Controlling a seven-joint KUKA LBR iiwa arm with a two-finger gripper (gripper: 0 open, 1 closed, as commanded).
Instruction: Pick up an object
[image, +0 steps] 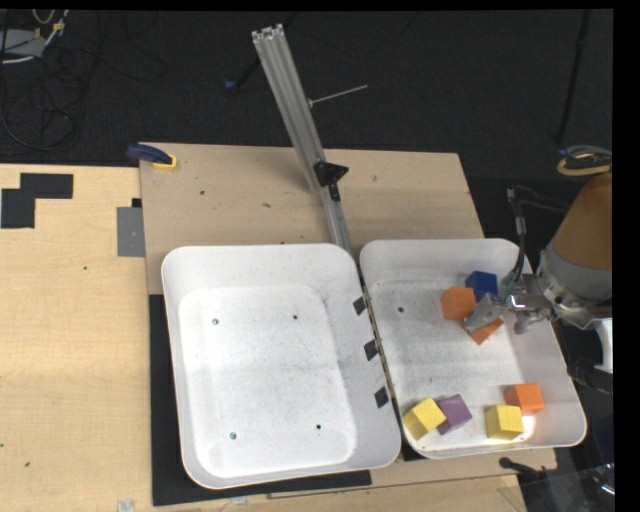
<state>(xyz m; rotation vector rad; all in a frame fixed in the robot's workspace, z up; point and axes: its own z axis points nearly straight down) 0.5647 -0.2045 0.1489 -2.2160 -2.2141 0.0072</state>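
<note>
1. Worktop (300, 190) — the pale wooden surface carrying two shallow white bins side by side; you see the left bin (265, 440) holding no blocks and the right bin (420, 262) holding all of them.
2. Arm (585, 235) — reaches in from the right, its orange band above the grey wrist, which hangs over the right bin's far-right rim.
3. Gripper (505, 308) — low over the right bin's upper right part, beside a cluster of three blocks; you cannot tell whether the fingers are parted or closed, as the metal parts blur together.
4. Cluster — orange block (458, 302), blue block (482, 283) and a smaller tilted orange-red block (484, 327), the last touching or just beside the gripper.
5. Near edge — yellow block (424, 416), purple block (455, 410), a second yellow block (503, 421) and another orange block (527, 398).
6. Progress — judge the pick as not yet done: nothing appears lifted, and closing and raising remain.
</note>
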